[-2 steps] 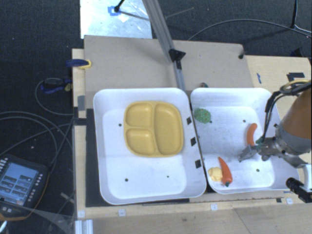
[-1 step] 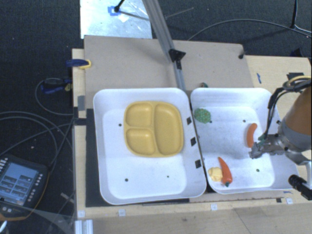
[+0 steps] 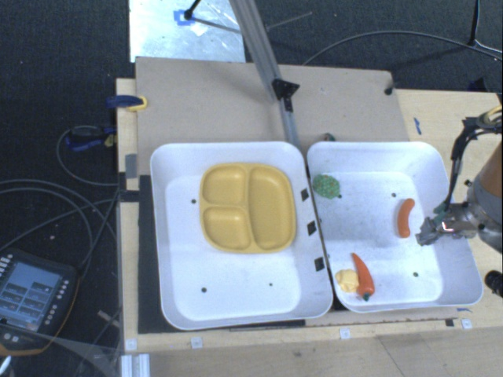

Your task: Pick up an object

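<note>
The right bin [image 3: 424, 159] holds a green broccoli piece [image 3: 326, 185] at its back left, an orange sausage [image 3: 405, 217] at the right, a red chili pepper [image 3: 362, 276] near the front and a small yellow piece [image 3: 346, 279] touching the pepper's left side. My gripper [image 3: 435, 231] hangs over the bin's right side, just right of the sausage and apart from it. Nothing shows between its fingers.
The left bin [image 3: 177, 289] bears a yellow divided plate [image 3: 247, 207] at its back centre. A grey pole [image 3: 259, 45] slants down to the seam between the bins. Cables and a pendant [image 3: 27, 293] lie on the floor at the left.
</note>
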Robot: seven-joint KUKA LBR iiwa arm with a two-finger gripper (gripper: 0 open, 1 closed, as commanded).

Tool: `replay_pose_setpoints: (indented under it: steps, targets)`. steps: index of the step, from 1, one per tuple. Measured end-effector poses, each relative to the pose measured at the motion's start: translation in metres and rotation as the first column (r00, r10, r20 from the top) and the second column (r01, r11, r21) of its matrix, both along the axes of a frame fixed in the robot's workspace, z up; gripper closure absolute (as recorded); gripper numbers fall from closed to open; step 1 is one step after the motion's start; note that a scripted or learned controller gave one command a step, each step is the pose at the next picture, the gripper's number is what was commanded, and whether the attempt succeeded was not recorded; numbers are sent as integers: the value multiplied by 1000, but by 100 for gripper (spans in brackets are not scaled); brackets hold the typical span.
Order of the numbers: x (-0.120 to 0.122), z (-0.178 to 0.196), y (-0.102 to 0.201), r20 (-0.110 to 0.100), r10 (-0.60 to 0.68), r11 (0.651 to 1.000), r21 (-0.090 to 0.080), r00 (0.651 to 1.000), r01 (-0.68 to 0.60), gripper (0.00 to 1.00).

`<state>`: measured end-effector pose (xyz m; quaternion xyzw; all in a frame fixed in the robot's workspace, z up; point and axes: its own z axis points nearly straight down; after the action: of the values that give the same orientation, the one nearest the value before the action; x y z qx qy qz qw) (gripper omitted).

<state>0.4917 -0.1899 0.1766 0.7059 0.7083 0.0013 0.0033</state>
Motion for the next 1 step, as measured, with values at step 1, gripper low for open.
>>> replay_pose_setpoints:
  steps: [1]
  targets:
    - [2, 29, 0, -1, 2, 1000, 1, 1000, -2, 100]
